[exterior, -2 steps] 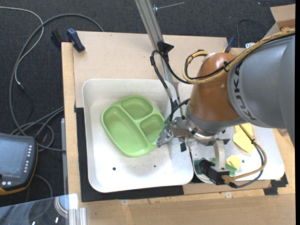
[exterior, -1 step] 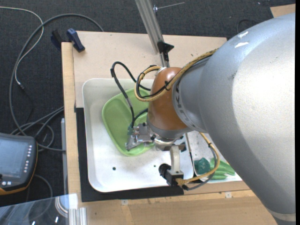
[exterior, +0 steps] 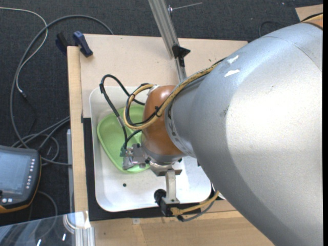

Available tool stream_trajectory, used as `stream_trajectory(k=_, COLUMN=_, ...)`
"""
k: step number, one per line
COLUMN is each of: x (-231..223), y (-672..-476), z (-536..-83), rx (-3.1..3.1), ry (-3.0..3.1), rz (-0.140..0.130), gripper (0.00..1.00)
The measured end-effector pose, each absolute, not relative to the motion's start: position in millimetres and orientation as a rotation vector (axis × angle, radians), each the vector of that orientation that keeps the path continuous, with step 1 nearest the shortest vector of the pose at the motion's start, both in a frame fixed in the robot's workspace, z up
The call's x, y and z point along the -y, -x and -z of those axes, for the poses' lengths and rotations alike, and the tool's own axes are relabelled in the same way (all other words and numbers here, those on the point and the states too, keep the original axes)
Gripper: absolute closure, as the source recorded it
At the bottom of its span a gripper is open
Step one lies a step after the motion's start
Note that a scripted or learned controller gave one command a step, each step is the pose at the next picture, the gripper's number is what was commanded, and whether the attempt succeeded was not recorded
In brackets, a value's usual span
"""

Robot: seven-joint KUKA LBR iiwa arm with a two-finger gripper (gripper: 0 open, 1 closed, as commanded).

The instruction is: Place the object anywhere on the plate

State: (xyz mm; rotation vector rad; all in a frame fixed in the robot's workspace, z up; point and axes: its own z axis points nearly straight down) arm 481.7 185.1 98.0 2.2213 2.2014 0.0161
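Note:
A light green plate (exterior: 110, 137) lies in the left white bin (exterior: 123, 193), toward its upper left. My gripper (exterior: 133, 157) hangs low over the plate's lower right edge, under the orange wrist band (exterior: 156, 122). Black and yellow cables loop from the wrist across the plate. The big grey arm (exterior: 246, 137) covers the plate's right side and the bench to the right of it.
A small dark speck (exterior: 124, 184) lies on the bin floor below the plate. An aluminium pole (exterior: 163, 19) slants in from the top. A blue clamp (exterior: 82, 42) sits at the bench's far left corner. A handheld pendant (exterior: 18, 176) and cables lie on the floor at left.

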Motion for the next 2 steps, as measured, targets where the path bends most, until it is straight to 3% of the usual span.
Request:
stream_trajectory(k=1, x=-196, y=-488.5, z=-96, rx=-2.174, ry=-2.245, rz=0.001, gripper=0.0)
stream_trajectory(k=2, x=-223, y=-559.3, z=-93, rx=-2.197, ry=-2.227, rz=0.005, gripper=0.0)
